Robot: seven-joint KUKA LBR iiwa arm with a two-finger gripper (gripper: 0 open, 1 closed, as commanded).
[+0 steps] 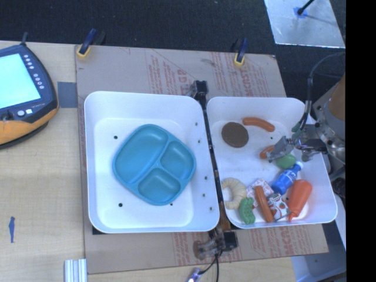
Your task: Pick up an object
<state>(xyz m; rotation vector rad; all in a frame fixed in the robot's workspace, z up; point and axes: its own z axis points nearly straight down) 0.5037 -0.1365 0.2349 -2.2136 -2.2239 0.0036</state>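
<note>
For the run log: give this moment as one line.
tool: low in right bin, over green piece | grasp: unconfirmed | blue tray: left bin

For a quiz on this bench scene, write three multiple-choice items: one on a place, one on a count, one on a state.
1. Where does the blue divided plate lie?
A. in the left bin
B. in the right bin
C. on the bare bench

2. How many compartments does the blue divided plate have?
A. two
B. three
C. five

3. How does the claw stand relative to the right bin?
A. over the left bin
B. far off above the tablet
C. low over the right bin, by the green object

Answers: 
1 A, the plate sits in the middle of the left bin.
2 B, its raised ridges mark off three sections.
3 C, the claw reaches in from the right side and sits just above the green object, among the toy foods.
</note>
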